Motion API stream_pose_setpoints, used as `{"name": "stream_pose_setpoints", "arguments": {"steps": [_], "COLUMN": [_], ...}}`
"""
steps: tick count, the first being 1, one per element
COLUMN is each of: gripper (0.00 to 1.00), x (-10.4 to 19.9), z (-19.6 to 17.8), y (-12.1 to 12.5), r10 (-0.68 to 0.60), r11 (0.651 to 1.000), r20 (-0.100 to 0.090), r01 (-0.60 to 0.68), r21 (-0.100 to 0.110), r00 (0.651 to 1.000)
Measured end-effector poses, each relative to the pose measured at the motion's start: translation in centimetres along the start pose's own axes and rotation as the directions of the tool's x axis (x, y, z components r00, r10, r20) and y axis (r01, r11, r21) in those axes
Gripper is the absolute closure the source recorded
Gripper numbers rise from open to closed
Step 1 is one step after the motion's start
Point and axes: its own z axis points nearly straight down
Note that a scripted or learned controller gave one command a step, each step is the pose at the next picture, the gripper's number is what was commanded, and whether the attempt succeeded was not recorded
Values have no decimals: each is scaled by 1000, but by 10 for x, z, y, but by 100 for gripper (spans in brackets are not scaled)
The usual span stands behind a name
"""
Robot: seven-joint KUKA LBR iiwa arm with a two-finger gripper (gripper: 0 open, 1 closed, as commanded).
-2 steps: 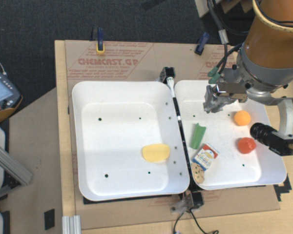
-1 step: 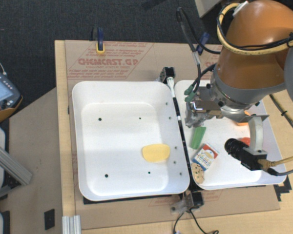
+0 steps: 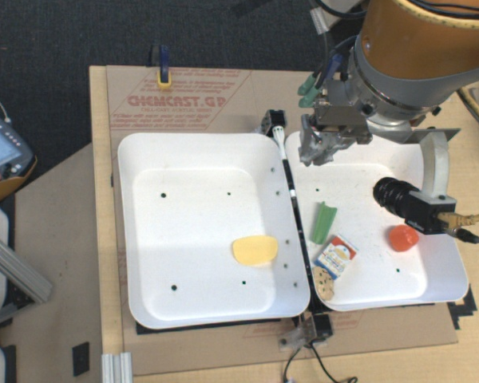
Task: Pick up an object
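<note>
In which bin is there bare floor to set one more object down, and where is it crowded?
The left bin is bare except for the yellow piece near its front right. The right bin is crowded in front: green block, snack packet, red ball. Its back is under the pincer.

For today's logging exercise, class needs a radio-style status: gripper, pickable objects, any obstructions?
Gripper above right bin's far-left corner, nothing between fingers. Green block, snack packet, red object in right bin; yellow piece in left bin. Nothing blocks the green block.
</note>
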Motion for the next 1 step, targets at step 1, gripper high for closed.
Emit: {"name": "stream_pose_setpoints", "arguments": {"steps": [1], "gripper": [100], "x": [18], "z": [14], "y": [-5], "r10": [3], "r11": [1000], "r20": [4], "r01": [-4], "r21": [17], "r00": [1000]}}
